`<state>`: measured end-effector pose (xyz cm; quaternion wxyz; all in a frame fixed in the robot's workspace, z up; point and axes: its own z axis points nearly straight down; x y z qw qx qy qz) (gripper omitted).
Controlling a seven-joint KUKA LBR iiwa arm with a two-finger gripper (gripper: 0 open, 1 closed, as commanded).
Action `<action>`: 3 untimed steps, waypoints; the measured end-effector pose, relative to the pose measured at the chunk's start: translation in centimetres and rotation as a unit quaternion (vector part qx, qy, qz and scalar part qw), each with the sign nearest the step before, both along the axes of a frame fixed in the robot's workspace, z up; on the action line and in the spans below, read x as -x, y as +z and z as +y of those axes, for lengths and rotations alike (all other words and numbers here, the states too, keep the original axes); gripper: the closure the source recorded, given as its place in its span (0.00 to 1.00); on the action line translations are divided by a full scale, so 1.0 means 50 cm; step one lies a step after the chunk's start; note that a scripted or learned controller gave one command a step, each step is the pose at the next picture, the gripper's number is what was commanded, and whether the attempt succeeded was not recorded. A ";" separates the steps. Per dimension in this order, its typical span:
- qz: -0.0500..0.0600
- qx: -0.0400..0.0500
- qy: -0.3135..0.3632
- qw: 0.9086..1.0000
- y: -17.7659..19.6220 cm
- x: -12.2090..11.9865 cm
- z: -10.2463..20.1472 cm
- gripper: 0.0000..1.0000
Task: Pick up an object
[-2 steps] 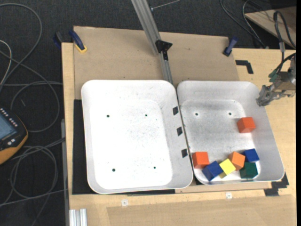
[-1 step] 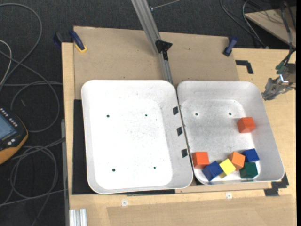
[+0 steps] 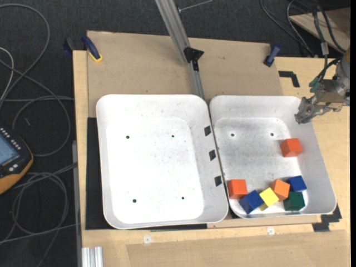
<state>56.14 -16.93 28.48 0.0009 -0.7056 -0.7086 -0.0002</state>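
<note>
Several small blocks lie in the right bin (image 3: pixel 261 102). An orange block (image 3: pixel 291 147) sits alone near its right wall. Along the front edge cluster an orange-red block (image 3: pixel 237 188), a blue block (image 3: pixel 252 201), a yellow block (image 3: pixel 269 197), an orange block (image 3: pixel 281 188), another blue block (image 3: pixel 297 183) and a green block (image 3: pixel 295 202). My gripper (image 3: pixel 305 114) hangs at the bin's far right corner, above the rim and up and to the right of the lone orange block. No block is between its tips.
The left bin (image 3: pixel 150 160) lies beside the right one. A slanted metal rail (image 3: pixel 175 24) runs down to the gap between the bins. Blue clamps (image 3: pixel 92 48) hold the wooden board at its back corners. Cables lie on the floor at left.
</note>
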 end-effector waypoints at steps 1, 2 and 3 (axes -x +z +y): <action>0.000 -0.001 0.001 1.000 0.003 0.022 0.112 1.00; 0.001 -0.001 0.001 1.000 -0.039 0.036 0.216 1.00; 0.001 -0.001 0.001 1.000 -0.039 0.060 0.308 1.00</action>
